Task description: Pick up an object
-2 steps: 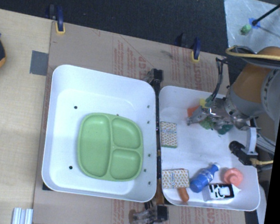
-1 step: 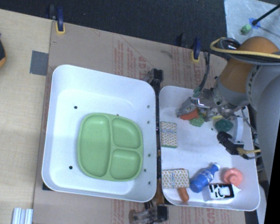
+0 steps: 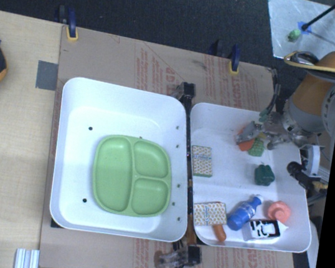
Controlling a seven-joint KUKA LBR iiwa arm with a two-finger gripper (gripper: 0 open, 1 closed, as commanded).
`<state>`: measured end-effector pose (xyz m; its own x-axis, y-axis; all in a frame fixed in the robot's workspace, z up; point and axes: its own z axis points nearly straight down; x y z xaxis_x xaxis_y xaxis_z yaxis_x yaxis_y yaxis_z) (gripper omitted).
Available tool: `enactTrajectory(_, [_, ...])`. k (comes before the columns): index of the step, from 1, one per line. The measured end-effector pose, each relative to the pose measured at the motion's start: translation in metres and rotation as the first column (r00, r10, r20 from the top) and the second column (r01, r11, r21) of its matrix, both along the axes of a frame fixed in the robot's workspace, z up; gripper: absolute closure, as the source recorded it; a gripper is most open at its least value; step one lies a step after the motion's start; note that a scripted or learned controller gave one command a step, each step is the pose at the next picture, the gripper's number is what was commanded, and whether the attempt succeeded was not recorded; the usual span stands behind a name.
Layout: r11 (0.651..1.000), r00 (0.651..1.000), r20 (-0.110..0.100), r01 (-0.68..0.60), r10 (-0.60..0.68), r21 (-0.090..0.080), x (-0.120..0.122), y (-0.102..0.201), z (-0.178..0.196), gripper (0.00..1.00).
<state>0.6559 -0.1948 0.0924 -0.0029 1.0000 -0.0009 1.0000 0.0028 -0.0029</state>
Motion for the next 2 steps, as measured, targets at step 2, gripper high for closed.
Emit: enactTrajectory(2, [1.0,1.0,-0.002,-0.003,0.003,0.001,0.0,0.063,0.0,0.0])
